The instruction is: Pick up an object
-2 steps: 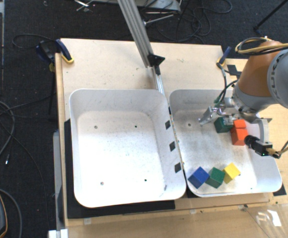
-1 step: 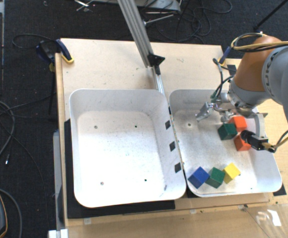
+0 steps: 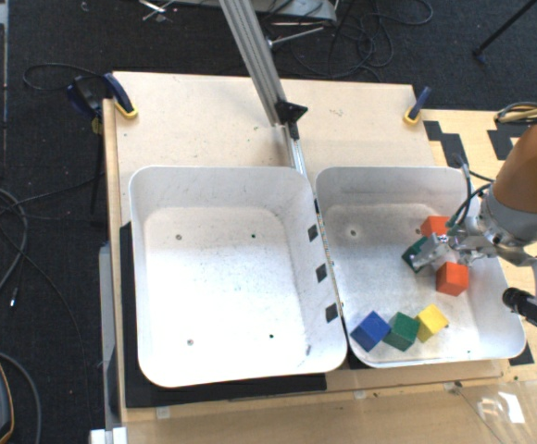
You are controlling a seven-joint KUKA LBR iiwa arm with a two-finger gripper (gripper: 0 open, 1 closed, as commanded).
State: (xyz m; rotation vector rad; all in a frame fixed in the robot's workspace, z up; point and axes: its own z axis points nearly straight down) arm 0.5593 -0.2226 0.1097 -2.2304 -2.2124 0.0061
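In the right bin (image 3: pixel 380 197) my gripper (image 3: pixel 432 249) hangs low, reaching in from the right. It sits between two orange blocks: one (image 3: pixel 432 226) just behind it and one (image 3: pixel 452 278) just in front. A small dark green piece (image 3: pixel 417 255) lies at the gripper's tip, and whether it is held is unclear. Along the bin's front lie a blue cube (image 3: pixel 371 329), a green cube (image 3: pixel 403 330) and a yellow cube (image 3: pixel 432 322), close together in a row.
The left bin (image 3: pixel 218 271) stands beside the right one, sharing a middle wall. A slanted metal pole (image 3: pixel 255 49) rises from behind the bins. Clamps sit at the bench's back corners (image 3: pixel 120 95).
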